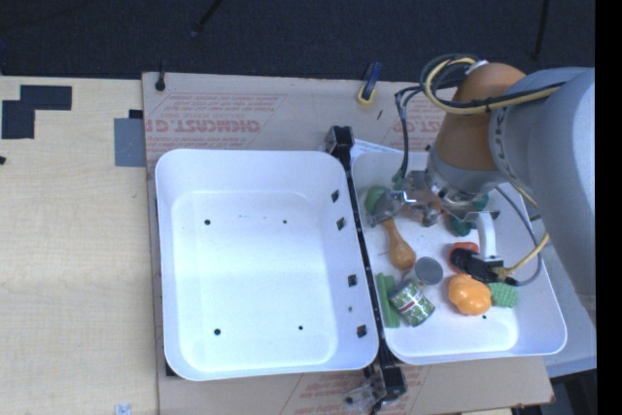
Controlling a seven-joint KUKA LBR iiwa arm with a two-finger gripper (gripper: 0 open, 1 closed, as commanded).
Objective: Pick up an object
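My gripper [408,201] hangs low over the upper part of the right bin [530,337], just above a tan gourd-shaped piece [398,248]. A green object [374,200] lies at its left side, partly hidden by the metal. Below these lie a grey disc [429,269], a green-labelled can [413,304], an orange ball [469,294], a green bristly piece [502,294] and a red piece [463,253]. A white and green handle [484,230] lies under the wrist.
The left bin [194,180] stands beside the right one, with a black divider clamp [340,139] at their shared top edge. A blue and yellow clip [368,85] sits on the cardboard behind the bins. The bulky grey arm [554,151] covers the right bin's far right.
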